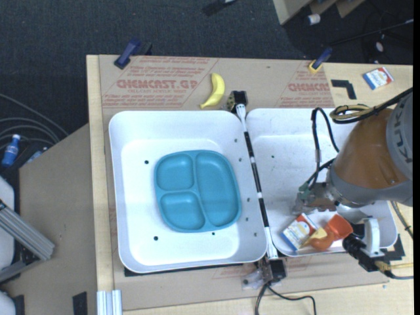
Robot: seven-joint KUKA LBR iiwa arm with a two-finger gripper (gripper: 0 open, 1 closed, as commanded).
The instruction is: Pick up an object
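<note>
Arm low over right bin, pincer near bin's front, jaw state can't tell (wrist blocks view). Small carton and orange object lie just below it at front edge. Blue divided plate in left bin. Banana on desk behind.

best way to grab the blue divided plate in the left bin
Probably by its raised outer rim, coming straight down from above. The blue divided plate lies flat in the middle of the left bin, with white floor showing all round it, so the long right edge, nearest the arm, looks like the easiest place to pinch.
</note>
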